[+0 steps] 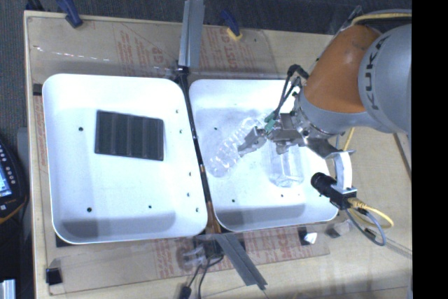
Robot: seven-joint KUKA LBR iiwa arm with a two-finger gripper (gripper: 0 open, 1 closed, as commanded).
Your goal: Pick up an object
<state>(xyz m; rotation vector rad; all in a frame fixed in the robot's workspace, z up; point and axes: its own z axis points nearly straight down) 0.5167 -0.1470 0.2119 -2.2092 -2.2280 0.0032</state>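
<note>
Clear plastic is what the arm is working over: a transparent bottle (231, 143) is lying on its side in the right bin (210, 185), its long axis running on a diagonal from lower left up toward the upper right, where its top end is meeting the tool (269, 133). A second see-through item, a small clear cup (285, 168), is sitting just below and to the right of the tool, close to the wrist. The grey arm with its orange band is reaching in from the right and hanging low over the middle of this bin. The tool is sitting right at the bottle's upper end, but I cannot tell whether it is open or closed, or gripping anything; the glare and the clear plastic are hiding that. So the bottle is stretching away from the tool toward the lower left, and any lift, I judge, is turning on a hold near that one end, which could let the body swing. Over in the left bin (63, 206), a dark ribbed block (129, 135) is lying flat, well apart from the action.
</note>
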